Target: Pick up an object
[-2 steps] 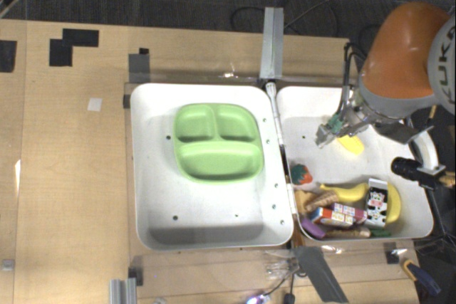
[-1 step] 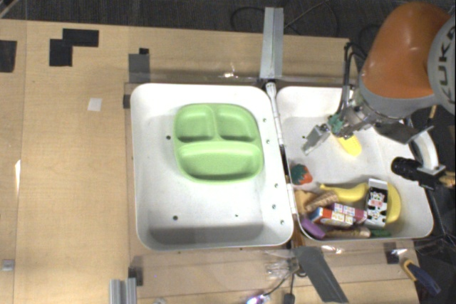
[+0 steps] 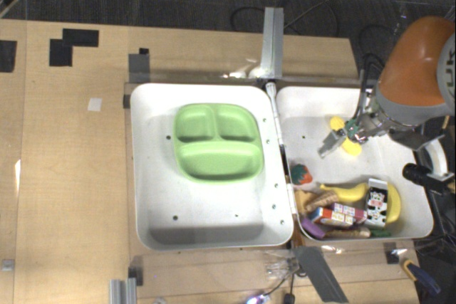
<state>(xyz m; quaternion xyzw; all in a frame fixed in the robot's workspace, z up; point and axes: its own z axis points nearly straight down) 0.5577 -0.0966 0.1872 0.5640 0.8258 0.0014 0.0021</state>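
— Yellow toy (image 3: 351, 145), in the right bin (image 3: 313, 110): where does it sit from you?

— Just under my gripper (image 3: 342, 138), toward the bin's far wall, well apart from the banana (image 3: 354, 193) and the heap at the near edge. My fingers stand apart around it; whether they touch it, I cannot tell.

— How will it handle?

— Light and smooth, I judge, maybe slippery; take it across the middle.

— Room?

— Bare white floor around it. The green plate (image 3: 216, 141) lies in the left bin (image 3: 153, 174).
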